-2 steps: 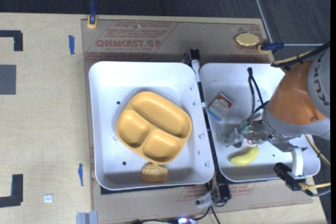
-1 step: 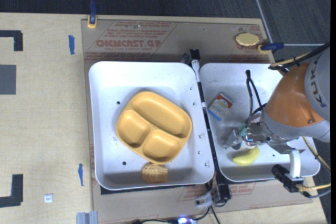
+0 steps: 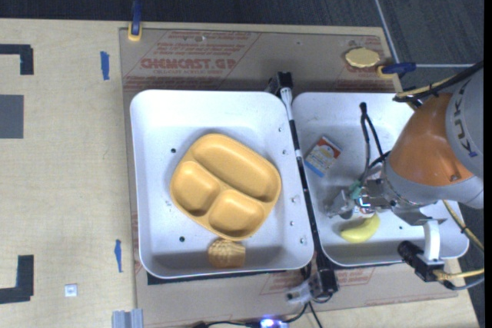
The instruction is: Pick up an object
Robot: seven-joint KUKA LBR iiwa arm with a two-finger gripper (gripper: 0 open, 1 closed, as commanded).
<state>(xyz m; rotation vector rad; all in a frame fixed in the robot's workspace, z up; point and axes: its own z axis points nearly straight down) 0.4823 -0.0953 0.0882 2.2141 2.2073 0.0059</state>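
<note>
In the right bin (image 3: 338,107) my gripper (image 3: 350,202) reaches down at the bin's front middle. A yellow banana-shaped object (image 3: 360,230) lies just in front of and below the gripper, close to it or touching it. A small white carton with red and blue print (image 3: 321,156) lies further back in the same bin, left of the arm. The arm's orange band (image 3: 430,150) covers the bin's right part.
The left bin (image 3: 154,119) holds a large yellow three-compartment tray (image 3: 224,183) and a small tan woven object (image 3: 226,251) at its front edge. A black divider (image 3: 296,157) runs between the bins. A tan disc (image 3: 362,57) lies on the board behind the right bin.
</note>
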